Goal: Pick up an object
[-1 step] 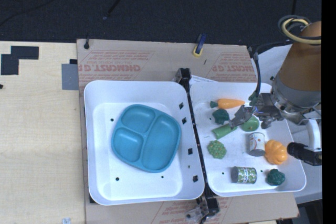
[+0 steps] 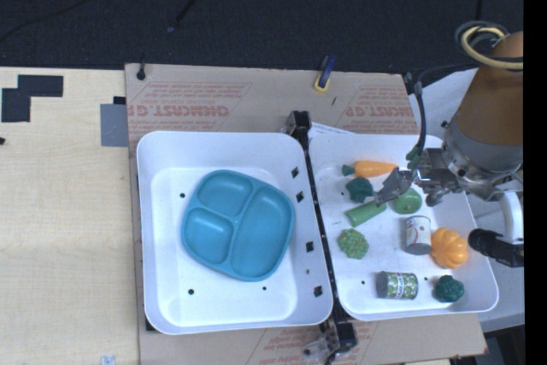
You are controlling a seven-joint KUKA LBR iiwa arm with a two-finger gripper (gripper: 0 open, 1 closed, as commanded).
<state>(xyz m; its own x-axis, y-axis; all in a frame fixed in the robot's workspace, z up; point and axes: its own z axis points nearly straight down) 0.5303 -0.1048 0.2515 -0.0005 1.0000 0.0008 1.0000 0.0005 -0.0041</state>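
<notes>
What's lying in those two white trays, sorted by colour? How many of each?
Blue: 1, plate
Green: 5, two broccoli, a small piece, a stick, a round piece
Orange: 2, carrot, pumpkin
Cans: 2
Total: 10

— What colours sit in the right bin (image 2: 479,303)?
— An orange carrot (image 2: 374,169) at twelve o'clock, a dark green broccoli (image 2: 448,289) at five.
— And the left bin (image 2: 158,184)?
— White, holding a teal plate (image 2: 237,223).
</notes>
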